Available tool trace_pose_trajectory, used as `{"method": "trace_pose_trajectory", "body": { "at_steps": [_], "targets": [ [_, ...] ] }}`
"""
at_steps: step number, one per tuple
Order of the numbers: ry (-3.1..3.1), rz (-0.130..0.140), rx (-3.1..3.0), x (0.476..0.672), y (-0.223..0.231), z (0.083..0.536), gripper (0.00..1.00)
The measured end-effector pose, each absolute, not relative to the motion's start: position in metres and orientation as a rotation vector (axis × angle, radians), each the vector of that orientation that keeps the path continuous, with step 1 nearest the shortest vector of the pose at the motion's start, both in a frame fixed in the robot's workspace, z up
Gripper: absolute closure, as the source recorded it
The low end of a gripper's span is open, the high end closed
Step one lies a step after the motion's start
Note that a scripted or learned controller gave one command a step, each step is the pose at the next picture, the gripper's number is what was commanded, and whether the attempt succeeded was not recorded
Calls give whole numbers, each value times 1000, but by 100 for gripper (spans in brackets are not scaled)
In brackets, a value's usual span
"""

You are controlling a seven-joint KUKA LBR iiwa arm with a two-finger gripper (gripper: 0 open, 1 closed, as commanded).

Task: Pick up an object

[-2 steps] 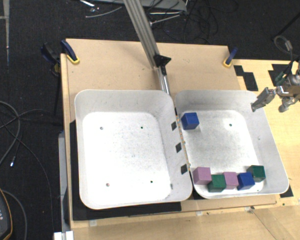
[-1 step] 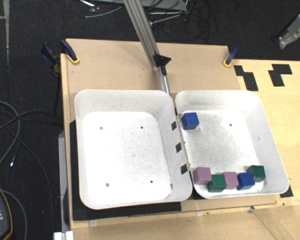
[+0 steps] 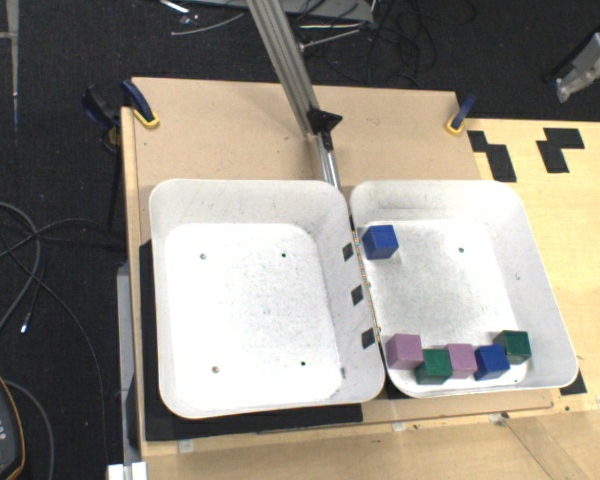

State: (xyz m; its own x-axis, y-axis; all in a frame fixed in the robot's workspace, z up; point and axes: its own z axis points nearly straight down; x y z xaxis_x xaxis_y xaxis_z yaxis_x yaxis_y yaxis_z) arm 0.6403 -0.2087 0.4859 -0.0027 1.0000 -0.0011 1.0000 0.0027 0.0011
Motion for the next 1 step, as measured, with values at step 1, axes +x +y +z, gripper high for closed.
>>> {"method": "trace_pose_trajectory", "body": {
  "at_steps": [1],
  "targets": [
    [2224, -6, 2225, 642, -214, 425, 0]
  ]
}}
